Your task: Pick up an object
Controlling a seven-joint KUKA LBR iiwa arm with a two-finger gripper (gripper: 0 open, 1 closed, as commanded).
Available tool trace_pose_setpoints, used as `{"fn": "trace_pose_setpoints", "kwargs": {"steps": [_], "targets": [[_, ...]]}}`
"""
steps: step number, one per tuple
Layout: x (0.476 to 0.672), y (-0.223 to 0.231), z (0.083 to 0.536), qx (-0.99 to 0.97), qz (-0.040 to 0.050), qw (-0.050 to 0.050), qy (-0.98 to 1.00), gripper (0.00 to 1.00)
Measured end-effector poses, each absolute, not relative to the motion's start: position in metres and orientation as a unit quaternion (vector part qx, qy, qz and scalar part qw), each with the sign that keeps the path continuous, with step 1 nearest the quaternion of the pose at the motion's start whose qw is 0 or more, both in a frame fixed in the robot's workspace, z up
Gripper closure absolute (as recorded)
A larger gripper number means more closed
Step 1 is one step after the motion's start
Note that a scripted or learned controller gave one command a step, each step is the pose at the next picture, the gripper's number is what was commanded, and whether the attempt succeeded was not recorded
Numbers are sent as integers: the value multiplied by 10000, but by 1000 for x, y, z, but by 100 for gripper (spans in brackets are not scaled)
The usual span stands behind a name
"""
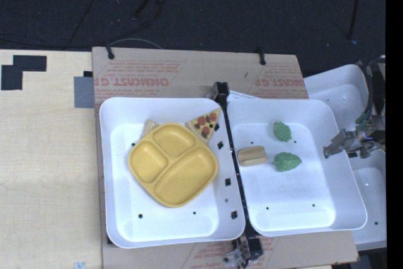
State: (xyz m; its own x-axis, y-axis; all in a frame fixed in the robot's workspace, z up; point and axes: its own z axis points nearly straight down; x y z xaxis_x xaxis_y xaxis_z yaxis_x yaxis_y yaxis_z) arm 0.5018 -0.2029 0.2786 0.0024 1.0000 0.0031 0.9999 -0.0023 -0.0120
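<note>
left bin [119, 211]: yellow plate [173, 164], pizza slice [206, 123] | right bin [315, 214]: bun [252, 155], two green pieces [287, 161] mid-frame | my jaws [343, 147] at right rim, spread unreadable, nothing visibly held | advice: centre over one lone piece, descend straight

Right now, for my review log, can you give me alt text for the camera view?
Two white bins sit side by side on a bench: the left bin holds a yellow divided plate and a toy pizza slice, the right bin a small bread roll and two green leafy pieces. The end effector hovers at the right bin's right rim.
</note>
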Motion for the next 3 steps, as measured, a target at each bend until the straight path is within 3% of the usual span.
{"fn": "trace_pose_setpoints", "kwargs": {"steps": [1,3], "targets": [[504,-203,283,-7071,7,14,-7071,0],[491,-197,161,-7072,20,47,-7070,0]]}}
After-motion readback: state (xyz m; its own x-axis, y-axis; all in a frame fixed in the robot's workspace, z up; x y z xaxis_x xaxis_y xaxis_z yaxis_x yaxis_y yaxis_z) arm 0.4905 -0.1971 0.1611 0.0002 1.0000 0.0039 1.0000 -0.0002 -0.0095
